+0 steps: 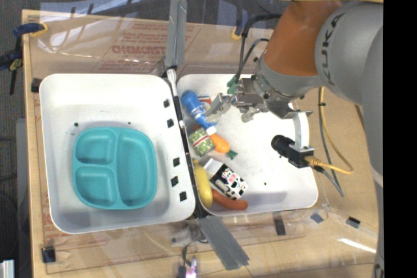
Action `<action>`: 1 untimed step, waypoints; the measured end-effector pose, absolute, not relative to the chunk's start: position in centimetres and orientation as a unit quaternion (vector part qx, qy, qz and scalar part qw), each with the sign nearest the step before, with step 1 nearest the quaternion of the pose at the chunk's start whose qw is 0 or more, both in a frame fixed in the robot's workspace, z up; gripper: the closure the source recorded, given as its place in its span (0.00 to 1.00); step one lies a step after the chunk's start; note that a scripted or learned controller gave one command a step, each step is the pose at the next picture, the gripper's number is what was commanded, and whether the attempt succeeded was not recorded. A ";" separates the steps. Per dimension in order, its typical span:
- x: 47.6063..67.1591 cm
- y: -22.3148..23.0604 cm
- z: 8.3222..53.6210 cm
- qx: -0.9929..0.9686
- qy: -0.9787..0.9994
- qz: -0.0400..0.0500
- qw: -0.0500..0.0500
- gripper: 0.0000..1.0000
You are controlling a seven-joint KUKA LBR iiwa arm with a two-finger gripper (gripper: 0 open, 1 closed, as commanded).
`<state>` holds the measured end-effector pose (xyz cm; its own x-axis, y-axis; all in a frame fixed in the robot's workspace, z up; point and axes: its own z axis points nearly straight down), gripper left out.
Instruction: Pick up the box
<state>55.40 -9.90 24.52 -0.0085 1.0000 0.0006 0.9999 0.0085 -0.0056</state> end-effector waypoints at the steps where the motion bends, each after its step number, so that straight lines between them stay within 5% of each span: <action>1: 50.3 -12.6 12.8 -0.722 -0.692 0.002 0.003 0.00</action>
<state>50.31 -12.57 12.76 0.0415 0.9991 0.0010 0.9991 -0.0415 -0.0069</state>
